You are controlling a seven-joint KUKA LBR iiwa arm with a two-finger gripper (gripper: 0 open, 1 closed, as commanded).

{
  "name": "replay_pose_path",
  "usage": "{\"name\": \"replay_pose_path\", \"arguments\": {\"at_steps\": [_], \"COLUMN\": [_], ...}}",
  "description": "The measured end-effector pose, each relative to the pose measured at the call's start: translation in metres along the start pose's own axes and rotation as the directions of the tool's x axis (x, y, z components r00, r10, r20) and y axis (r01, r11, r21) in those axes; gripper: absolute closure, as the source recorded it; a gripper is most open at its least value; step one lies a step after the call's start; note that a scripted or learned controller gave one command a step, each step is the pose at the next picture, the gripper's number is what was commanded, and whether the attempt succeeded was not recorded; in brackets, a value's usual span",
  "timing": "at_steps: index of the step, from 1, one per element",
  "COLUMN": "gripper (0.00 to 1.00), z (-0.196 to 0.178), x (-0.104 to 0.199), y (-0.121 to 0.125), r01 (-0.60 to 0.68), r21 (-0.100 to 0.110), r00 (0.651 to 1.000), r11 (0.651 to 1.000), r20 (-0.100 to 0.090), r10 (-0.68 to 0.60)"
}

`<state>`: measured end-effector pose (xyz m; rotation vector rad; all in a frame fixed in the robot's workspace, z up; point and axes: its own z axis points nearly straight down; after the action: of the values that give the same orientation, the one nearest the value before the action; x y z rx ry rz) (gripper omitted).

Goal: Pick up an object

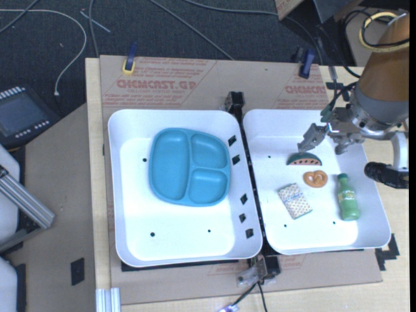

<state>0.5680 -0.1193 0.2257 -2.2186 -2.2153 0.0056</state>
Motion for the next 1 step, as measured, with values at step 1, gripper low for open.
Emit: {"name": "replay_pose_path", "arguments": {"at_steps": [1], "gripper": [0.0], "z": [0.0622], "x": [-0.0022], "y": [0.0026], "r01": [0.001], "r21": [-0.001], "r00": [1.0], "r11": [1.0], "r20": [0.0], "r10": [-0.001]}}
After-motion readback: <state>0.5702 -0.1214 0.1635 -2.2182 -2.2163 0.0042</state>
